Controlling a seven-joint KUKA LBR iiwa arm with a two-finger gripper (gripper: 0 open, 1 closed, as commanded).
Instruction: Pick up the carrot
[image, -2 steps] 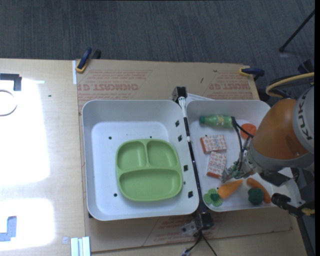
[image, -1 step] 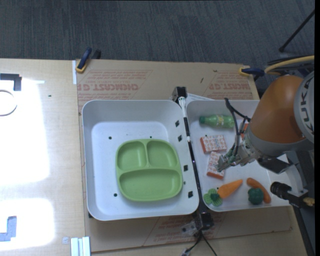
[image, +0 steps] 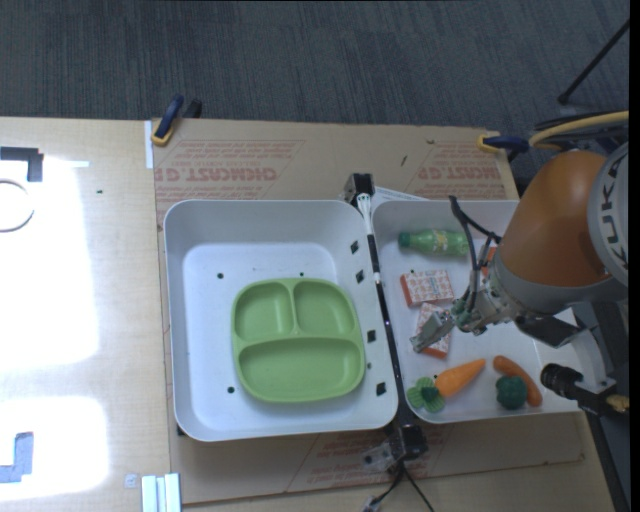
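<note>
An orange carrot (image: 460, 378) with a green leafy top lies near the front wall of the right bin (image: 395, 215), tip pointing right. A second, smaller carrot (image: 524, 376) with a green top lies to its right, close to the arm. My gripper (image: 440, 328) hangs low over the middle of the right bin, just behind and left of the first carrot, above a small red and white packet (image: 432, 343). Nothing orange shows at the gripper.
At the back of the right bin lie a green bottle (image: 434, 240) and a red and white carton (image: 428, 287). The left bin (image: 190, 300) holds a green divided plate (image: 297, 339). The arm's orange band (image: 560, 225) overhangs the right bin's right side.
</note>
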